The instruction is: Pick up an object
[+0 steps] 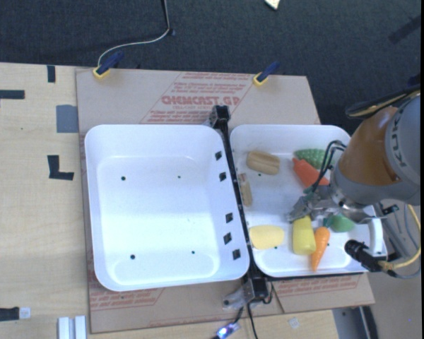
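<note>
The right bin (283, 134) holds toy food. A tan bread roll (263, 162) lies near its back left. A red-orange piece with a green top (307, 164) lies at the back right. A pale yellow lemon-like piece (266, 236) sits at the front left, a yellow corn-like piece (303, 236) beside it, and an orange carrot (319, 248) with a green top (338, 222) to the right. My gripper (309, 209) hangs low over the bin, just above the yellow corn-like piece and next to the carrot. The arm's wrist covers part of the bin's right side.
The left bin (159, 207) stands beside the right one, with a black clip strip (228, 189) along the shared wall. Both rest on a cardboard sheet (198, 97) held by blue-and-yellow clamps (107, 63). Cables run at the front edge (249, 304).
</note>
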`<state>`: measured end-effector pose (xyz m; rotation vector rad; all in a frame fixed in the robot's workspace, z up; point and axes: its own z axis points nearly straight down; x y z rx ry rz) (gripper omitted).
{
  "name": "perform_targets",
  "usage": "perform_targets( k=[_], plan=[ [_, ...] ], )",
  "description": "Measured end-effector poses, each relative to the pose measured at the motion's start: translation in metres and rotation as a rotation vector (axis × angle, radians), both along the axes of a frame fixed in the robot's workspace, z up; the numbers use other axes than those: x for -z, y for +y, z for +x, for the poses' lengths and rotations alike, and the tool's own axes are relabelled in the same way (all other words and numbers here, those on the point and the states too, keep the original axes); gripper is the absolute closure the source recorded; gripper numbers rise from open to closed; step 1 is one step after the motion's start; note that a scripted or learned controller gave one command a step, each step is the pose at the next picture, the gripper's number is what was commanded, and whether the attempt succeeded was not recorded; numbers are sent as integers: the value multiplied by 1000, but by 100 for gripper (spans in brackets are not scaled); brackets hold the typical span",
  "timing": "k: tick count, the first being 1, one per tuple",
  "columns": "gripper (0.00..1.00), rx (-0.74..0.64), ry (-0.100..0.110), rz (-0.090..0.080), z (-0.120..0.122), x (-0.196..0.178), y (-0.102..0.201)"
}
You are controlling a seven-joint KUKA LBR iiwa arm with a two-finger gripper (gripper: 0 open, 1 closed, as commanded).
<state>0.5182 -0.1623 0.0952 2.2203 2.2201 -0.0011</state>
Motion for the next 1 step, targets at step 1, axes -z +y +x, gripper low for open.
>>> perform_targets(
  k=[1],
  plan=[
    [100, -13, -10, 4, 51, -95, 89]
  ],
)
